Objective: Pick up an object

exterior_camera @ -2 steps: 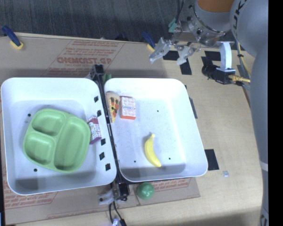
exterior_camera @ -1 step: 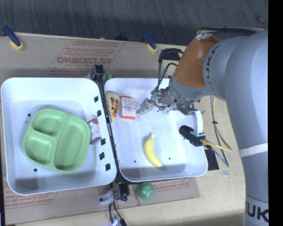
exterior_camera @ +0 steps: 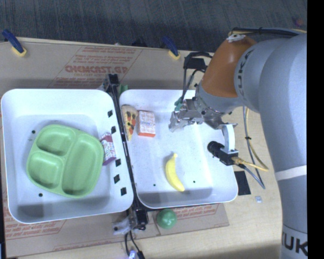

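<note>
Although nothing is lifted yet, the arm is already over the right bin, so the step in hand looks like the approach before a grasp. Going from the left: the left bin holds a green divided plate, with a small purple-and-white packet just beside its right edge. Across the divider, a pizza-slice toy lies against the right bin's left wall, and a small orange-and-white carton sits just beside it. A yellow banana lies lower down, near the bin's middle, apart from the others. A green ball rests outside the bins on the cardboard in front. The gripper hangs over the upper part of the right bin, right of the carton and above the banana; how its jaws stand I cannot tell, and nothing shows between them. The next move, I judge, calls for settling on one object, likely the carton or banana, and descending squarely onto it.
</note>
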You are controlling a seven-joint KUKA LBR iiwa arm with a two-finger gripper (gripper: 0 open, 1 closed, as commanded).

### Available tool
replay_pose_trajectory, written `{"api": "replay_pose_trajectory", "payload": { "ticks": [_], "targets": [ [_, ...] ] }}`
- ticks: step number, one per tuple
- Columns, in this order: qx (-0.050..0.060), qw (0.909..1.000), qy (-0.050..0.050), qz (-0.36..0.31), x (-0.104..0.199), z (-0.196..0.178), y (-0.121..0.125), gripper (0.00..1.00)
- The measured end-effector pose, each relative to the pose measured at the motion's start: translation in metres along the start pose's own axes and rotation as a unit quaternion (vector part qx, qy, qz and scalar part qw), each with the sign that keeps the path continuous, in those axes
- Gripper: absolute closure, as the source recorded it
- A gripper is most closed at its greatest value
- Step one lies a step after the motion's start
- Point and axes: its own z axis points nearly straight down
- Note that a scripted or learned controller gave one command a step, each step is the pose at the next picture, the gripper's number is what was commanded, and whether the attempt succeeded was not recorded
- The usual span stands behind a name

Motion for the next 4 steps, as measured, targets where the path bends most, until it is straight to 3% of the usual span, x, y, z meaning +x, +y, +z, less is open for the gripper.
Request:
{"api": "replay_pose_trajectory", "payload": {
  "ticks": [1, 2, 3, 4],
  "targets": [
    [-0.001, 1.0, 0.001, 0.0, 0.058, -0.067, -0.069, 1.0],
    [0.0, 1.0, 0.0, 0.003, -0.024, -0.011, -0.08, 1.0],
    [-0.001, 1.0, 0.002, 0.002, -0.012, -0.052, -0.117, 1.0],
    [-0.002, 1.0, 0.001, 0.003, -0.015, -0.089, -0.021, 1.0]
  ]
}}
